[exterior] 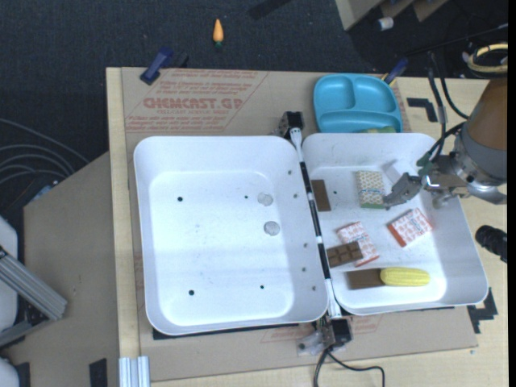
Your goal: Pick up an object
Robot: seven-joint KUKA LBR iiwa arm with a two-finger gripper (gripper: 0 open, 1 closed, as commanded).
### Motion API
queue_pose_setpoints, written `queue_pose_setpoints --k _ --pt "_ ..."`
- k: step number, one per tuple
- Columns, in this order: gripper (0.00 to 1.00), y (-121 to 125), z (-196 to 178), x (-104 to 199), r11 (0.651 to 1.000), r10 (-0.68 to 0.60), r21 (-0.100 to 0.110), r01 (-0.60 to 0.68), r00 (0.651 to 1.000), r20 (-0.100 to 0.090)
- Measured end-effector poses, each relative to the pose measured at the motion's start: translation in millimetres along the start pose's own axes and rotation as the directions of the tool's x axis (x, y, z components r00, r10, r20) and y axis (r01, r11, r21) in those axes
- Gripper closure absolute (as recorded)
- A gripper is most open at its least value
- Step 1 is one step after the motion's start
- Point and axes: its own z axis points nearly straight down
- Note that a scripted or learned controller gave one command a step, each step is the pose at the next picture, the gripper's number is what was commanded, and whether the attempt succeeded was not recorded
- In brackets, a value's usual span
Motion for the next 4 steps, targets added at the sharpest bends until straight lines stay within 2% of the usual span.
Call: queue_pose_setpoints --k 1,2,3,4 --pt "0.00 25 137 -2 1.000 -0.001 -0.015 0.001 1.000 0.004" --pt "0.00 87 142 -9 1.000 0.000 -0.003 0.000 1.000 0.001" --pt "1.00 88 133 -9 1.000 -0.001 -0.004 0.001 1.000 0.001" --pt "1.00 56 10 43 1.000 -0.001 -0.006 0.001 1.000 0.001"
